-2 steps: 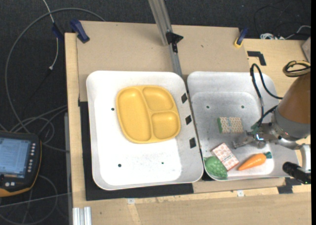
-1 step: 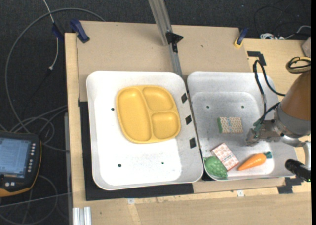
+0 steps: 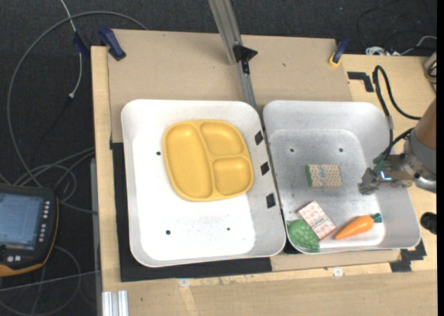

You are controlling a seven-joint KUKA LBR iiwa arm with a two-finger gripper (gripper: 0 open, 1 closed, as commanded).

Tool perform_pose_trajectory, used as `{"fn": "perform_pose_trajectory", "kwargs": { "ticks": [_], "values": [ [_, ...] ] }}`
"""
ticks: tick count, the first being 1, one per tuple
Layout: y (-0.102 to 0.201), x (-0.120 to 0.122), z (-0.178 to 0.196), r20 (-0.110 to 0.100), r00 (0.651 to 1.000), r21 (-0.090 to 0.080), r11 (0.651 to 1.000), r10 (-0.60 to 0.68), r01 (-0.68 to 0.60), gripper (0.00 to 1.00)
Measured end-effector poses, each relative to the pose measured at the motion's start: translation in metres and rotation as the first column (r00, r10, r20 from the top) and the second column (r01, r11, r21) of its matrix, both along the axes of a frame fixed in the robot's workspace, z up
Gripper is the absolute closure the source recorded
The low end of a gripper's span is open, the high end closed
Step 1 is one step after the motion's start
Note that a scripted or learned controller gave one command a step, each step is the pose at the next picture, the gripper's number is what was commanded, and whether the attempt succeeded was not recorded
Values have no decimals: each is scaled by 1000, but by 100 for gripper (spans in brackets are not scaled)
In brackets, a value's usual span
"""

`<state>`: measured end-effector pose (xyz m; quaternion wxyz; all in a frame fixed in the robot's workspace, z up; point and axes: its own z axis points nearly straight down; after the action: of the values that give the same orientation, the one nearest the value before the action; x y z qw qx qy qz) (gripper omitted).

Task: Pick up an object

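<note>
Gripper [image 3: 370, 181] over the right bin [image 3: 361, 117], at 3 o'clock; whether it is apart or together cannot be told. Sponge [image 3: 324, 176] mid-bin. Carrot [image 3: 356, 226] at 5 o'clock; red-white packet [image 3: 316, 220] and green item [image 3: 303, 234] at 6. Yellow divided plate [image 3: 207, 159] occupies the left bin [image 3: 142, 190].

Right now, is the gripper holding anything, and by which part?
Nothing is held. The gripper sits at the right bin's right side, apart from the carrot and the patterned block.

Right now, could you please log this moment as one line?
gripper: right bin, holding nothing | orange toy carrot: near edge | yellow divided plate: left bin
</note>
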<state>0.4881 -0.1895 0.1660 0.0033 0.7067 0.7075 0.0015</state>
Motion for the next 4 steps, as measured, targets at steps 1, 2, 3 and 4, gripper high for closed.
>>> {"fn": "perform_pose_trajectory", "kwargs": {
  "ticks": [1, 2, 3, 4],
  "values": [
    [-10, 0, 50, 0, 1000, -1, 1000, -1, 1, 100],
    [-7, -2, 113, 2, 1000, -1, 1000, 1, -1, 100],
    [54, -4, 112, -8, 1000, 6, 1000, 6, -6, 100],
    [113, -9, 99, -10, 1000, 6, 1000, 6, -6, 100]
  ]
}}
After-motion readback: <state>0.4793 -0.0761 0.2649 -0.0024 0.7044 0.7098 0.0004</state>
